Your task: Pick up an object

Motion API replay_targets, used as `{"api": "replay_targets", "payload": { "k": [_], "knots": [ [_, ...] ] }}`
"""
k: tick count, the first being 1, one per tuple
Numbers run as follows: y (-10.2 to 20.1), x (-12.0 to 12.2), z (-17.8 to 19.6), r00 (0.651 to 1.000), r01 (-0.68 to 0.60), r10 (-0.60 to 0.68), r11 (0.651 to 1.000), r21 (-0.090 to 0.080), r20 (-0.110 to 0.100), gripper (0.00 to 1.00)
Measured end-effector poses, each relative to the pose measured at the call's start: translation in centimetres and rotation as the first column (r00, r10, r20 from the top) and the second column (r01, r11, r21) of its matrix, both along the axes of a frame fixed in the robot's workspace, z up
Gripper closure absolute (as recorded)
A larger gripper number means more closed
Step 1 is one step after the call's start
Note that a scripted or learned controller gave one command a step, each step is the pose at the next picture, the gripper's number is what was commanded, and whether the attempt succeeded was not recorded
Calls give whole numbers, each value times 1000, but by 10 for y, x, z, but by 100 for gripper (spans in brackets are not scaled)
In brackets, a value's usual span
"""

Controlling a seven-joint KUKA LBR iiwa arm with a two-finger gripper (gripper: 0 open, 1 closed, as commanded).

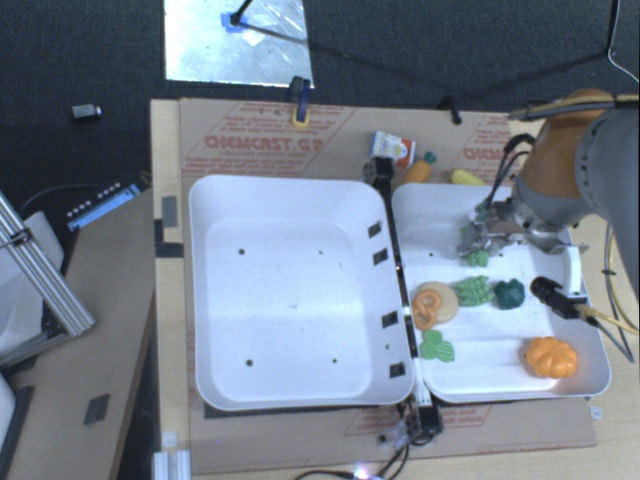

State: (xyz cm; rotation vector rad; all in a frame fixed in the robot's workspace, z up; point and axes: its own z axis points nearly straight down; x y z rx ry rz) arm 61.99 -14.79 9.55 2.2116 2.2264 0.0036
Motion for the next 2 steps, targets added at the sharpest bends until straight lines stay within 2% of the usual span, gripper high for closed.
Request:
{"api": "replay_targets", "payload": {
  "k": [1,2],
  "knots": [
    [21,36,19,1000,2,-2,1000,1,-11,100],
    [-2,-2,136,1000,7,-7,1000,-2,6,100]
  ]
}}
